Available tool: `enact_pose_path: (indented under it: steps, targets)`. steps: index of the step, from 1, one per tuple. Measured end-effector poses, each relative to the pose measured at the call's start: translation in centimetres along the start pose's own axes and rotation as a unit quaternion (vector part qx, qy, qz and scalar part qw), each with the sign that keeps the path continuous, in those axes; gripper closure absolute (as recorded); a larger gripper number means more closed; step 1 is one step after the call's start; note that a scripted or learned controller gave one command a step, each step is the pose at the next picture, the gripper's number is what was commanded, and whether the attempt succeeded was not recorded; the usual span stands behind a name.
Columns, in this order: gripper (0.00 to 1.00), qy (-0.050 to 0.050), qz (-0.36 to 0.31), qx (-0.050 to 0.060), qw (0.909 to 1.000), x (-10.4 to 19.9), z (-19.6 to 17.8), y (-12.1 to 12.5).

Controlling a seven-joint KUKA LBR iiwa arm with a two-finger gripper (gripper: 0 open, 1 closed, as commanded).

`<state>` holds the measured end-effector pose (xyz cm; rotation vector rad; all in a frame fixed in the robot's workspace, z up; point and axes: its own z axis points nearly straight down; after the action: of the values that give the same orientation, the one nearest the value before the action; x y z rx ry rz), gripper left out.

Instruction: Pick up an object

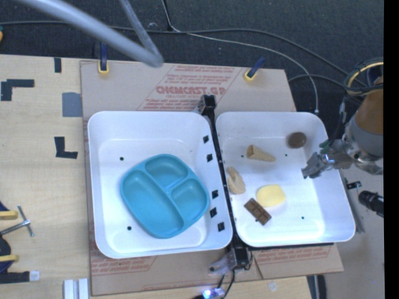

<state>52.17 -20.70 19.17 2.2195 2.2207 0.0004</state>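
Flanking wooden bench (37, 185), white bins (103, 229) rest on cardboard (187, 89).

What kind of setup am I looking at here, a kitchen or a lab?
Most likely a robotics lab bench: two white bins sit clamped on a cardboard sheet, loose cables trail behind, and toy food such as the yellow piece lies inside.

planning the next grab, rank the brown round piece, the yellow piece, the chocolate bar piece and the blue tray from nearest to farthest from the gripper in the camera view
From the gripper at the right bin's right edge:
1. brown round piece, right bin's upper right
2. yellow piece, lower middle of the right bin
3. chocolate bar piece, just beyond the yellow piece
4. blue tray, in the left bin
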Motion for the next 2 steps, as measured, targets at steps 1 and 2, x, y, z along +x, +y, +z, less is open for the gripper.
enact_pose_path:
  steps: [1, 2]
  targets:
    - [1.00, 0.000, -0.001, -0.001, 1.0000, 0.0, -4.8, 0.1]
    - [1.00, 0.001, -0.002, 0.001, 1.0000, 5.1, -5.5, 0.1]
